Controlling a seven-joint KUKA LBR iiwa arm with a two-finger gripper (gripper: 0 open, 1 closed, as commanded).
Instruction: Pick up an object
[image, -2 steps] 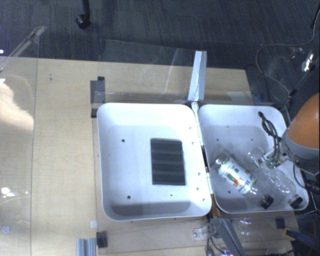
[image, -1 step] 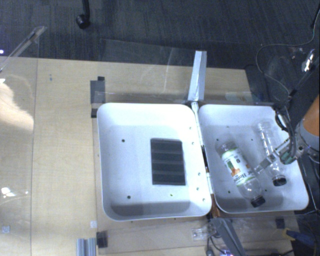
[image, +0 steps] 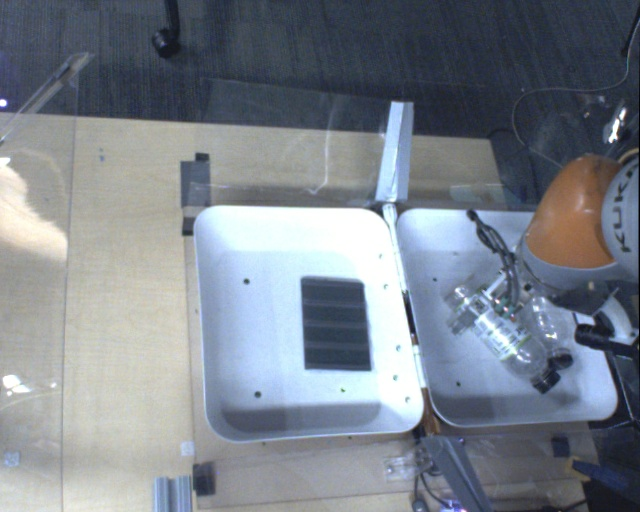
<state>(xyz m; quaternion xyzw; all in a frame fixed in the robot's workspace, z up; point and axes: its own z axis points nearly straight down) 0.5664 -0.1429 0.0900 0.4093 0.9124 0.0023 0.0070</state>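
Observation:
A flat black rectangular object (image: 335, 323) with ribbed bands lies near the middle of the left bin (image: 225, 330). My gripper (image: 472, 310) is down low inside the right bin (image: 440, 250), about at its centre, pointing toward the left. The grey arm with its orange band (image: 568, 215) comes in from the right above it. A wide gap and the wall between the bins separate the gripper from the black object. I see nothing held at the gripper's tip.
The two bins meet at a shared wall (image: 405, 310). A grey metal bar (image: 395, 150) stands behind that junction. Wooden bench (image: 110, 300) stretches to the left of the bins.

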